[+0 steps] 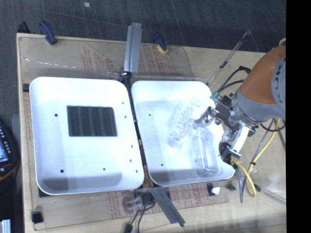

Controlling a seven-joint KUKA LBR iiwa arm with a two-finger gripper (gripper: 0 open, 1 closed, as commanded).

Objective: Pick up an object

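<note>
In the right bin (155, 164) lie two see-through plastic things: a bumpy clear tray (182, 123) near the middle and a clear bottle-like piece (204, 154) toward the front right. My gripper (203, 121) reaches in over the bin's right side, its tip at the right end of the bumpy tray and just above the bottle-like piece. Whether it touches either one is unclear against the clear plastic. A dark grey ribbed rectangle (92, 121) lies flat in the left bin (48, 169).
A metal bar (132, 47) stands up behind the seam between the two bins, with blue clamps (47, 32) along the bench's back edge. Another metal bracket (163, 205) sits at the front of the seam. Cables (245, 176) hang off the wrist beside the right bin.
</note>
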